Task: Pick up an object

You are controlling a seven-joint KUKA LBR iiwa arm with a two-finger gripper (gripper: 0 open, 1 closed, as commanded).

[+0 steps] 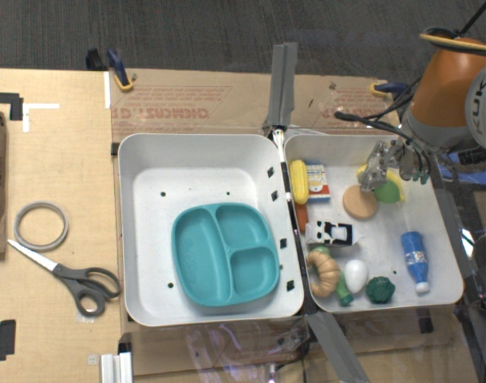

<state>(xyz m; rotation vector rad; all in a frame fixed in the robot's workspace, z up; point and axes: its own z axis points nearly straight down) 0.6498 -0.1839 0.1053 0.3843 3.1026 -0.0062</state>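
Note:
My gripper (376, 174) hangs over the far part of the right bin (446, 238), reaching in from the right. It is just above a yellow-green ball (392, 190) and a tan round disc (359, 203). Its metal tip hides part of the ball. Whether it touches either one I cannot tell. Also in this bin lie a yellow corn cob (298, 180), a small box (318, 180), a black-and-white toy (329, 233), a croissant (325, 268), a white egg (355, 274), a green broccoli piece (379, 290) and a blue bottle (415, 259).
The left bin (147, 182) holds a teal divided plate (227, 254). Left of the bins, scissors (71, 278) and a tape ring (41, 225) lie on the bench. A grey divider bar (282, 86) stands behind the bins. Cables trail near the arm's wrist.

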